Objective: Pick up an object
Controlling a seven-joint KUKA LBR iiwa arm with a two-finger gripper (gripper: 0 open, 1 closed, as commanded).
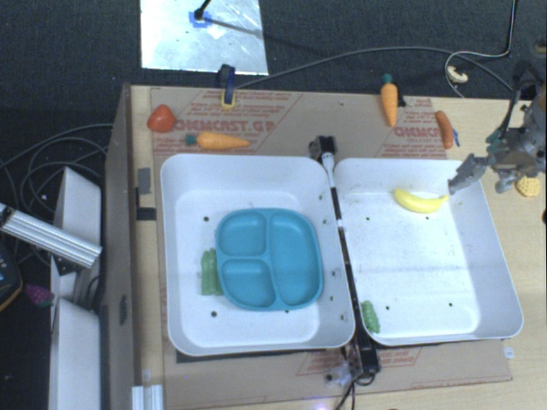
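A yellow banana (420, 201) lies in the right bin (479, 297) near its far edge. A small green vegetable (369, 316) rests at that bin's near left corner. In the left bin (184, 229) sits a blue divided plate (267, 258), with a green piece (209, 273) lying just left of it. My gripper (461, 178) hangs at the far right edge of the right bin, just right of the banana and not touching it. Nothing shows between its fingers.
Toy carrots (220, 141) (390, 102) (444, 129) and a tomato (161, 119) lie on the cardboard behind the bins. A black divider (335, 203) runs between the bins. A yellow object (530, 186) sits off the right bin's far right side.
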